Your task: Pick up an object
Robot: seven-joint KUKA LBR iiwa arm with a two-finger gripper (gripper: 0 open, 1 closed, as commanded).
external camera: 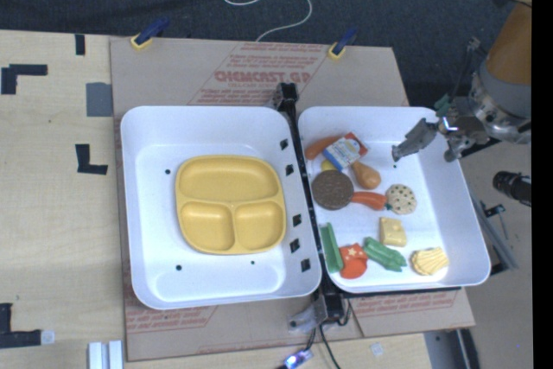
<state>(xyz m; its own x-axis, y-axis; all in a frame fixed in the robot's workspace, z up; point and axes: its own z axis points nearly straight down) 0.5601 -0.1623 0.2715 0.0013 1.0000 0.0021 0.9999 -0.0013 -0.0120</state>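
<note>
We found the gripper (428, 143) poised above the upper right part of the right bin (462, 212), its two fingers spread apart with nothing between them. Every toy food piece, the brown cookie (332, 189) and the orange carrot (370, 200) among them, lay on the bin floor. In our judgement the pick had not begun.

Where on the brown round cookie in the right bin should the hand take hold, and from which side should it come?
Probably from straight above, across the brown cookie's rim. It lies flat, and its left edge sits close to the bin's dividing wall, so side approach looks blocked. The hand hovers upper right.
</note>
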